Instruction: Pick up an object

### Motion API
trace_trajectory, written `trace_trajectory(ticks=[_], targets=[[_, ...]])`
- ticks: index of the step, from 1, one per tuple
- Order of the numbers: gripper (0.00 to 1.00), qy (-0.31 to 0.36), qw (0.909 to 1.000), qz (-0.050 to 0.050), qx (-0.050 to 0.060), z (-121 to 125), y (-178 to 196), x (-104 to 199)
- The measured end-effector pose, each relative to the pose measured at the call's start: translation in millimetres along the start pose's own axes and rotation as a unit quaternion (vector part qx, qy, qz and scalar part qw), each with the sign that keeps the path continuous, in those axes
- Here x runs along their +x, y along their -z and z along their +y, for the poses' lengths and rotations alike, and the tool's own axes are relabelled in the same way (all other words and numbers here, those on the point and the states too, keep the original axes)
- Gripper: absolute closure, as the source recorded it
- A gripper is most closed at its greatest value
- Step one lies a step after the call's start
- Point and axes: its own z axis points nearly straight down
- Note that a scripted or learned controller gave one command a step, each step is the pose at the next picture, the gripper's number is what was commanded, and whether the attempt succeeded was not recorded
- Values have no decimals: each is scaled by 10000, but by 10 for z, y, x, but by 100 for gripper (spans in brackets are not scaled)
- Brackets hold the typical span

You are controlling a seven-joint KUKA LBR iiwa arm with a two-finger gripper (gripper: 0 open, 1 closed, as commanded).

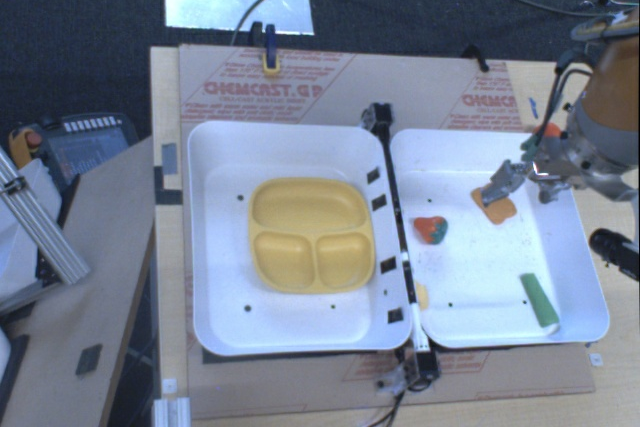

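The left bin (215, 245) held a yellow divided tray (311, 234) at its middle. The right bin (580, 315) carried a green block (539, 300) near its front right corner, an orange piece (499, 208) towards its back edge, and a small red-and-green toy (431, 229) near its left wall. The gripper (503, 183) hung over the orange piece; its grip could not be told.

Three small objects are seen in the right bin (575, 245). A red strawberry-like piece (431, 229) lies toward nine o'clock. An orange flat piece (499, 209) rests near twelve o'clock. A green stick (539, 300) is laid slanted toward five o'clock.
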Motion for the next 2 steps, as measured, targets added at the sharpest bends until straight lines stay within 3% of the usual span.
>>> trace_trajectory(ticks=[2], targets=[[0,-9,10000,5,16,77,-1019,-10]])
